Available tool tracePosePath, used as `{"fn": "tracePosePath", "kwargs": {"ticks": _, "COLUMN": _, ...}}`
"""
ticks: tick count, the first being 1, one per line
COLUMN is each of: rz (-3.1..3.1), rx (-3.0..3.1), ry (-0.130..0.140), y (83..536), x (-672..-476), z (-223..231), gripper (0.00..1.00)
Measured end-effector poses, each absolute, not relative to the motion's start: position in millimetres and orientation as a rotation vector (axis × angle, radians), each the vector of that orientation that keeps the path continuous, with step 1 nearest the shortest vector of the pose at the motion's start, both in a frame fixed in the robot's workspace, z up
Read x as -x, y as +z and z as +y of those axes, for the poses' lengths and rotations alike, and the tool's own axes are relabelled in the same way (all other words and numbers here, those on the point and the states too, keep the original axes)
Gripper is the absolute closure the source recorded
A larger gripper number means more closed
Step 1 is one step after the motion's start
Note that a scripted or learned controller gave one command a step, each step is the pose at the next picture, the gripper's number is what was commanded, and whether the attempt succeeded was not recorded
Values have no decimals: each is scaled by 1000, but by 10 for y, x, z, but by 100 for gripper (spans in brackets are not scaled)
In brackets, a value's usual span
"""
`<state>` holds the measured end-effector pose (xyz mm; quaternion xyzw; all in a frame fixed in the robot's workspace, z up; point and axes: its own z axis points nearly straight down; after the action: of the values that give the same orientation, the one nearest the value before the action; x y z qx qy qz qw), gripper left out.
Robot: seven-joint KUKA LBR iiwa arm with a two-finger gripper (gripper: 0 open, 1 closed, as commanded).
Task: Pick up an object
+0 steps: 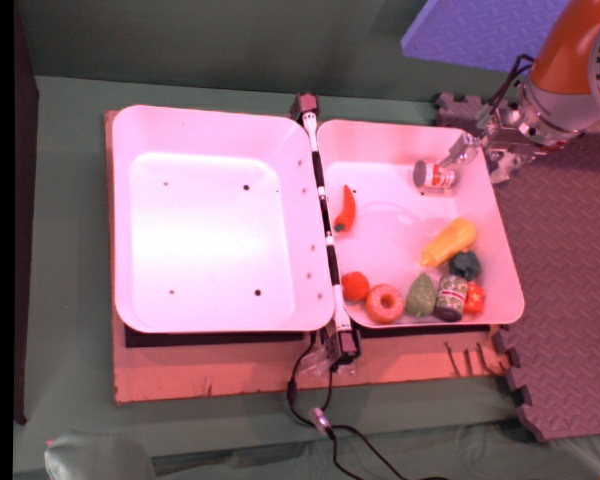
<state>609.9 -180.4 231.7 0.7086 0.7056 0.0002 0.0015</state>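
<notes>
claw (458, 158) over small can (435, 176), grip unclear

Orange chili pepper (346, 208), yellow bottle (449, 241)

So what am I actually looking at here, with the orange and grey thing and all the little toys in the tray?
You're looking down from one fixed camera above a bench. The orange and grey thing is a robot arm reaching in from the right; at its tip is a two-finger gripper for picking things up. Two shallow white bins sit side by side. The right bin holds toy groceries: a small can lying right by the gripper, a chilli pepper, a yellow bottle, a tomato, a doughnut and a few more. The left bin is beside it. I can't tell whether the can is actually gripped.
</notes>
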Motion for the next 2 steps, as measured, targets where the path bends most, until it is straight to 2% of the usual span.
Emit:
{"fn": "tracePosePath", "kwargs": {"ticks": 1, "rz": 2215, "rx": -2224, "ry": 1, "y": 2317, "x": -6100, "z": -1804, "gripper": 0}}
{"fn": "tracePosePath", "kwargs": {"ticks": 2, "rz": 2216, "rx": -2226, "ry": -4, "y": 1907, "x": -6150, "z": -1821, "gripper": 0}}
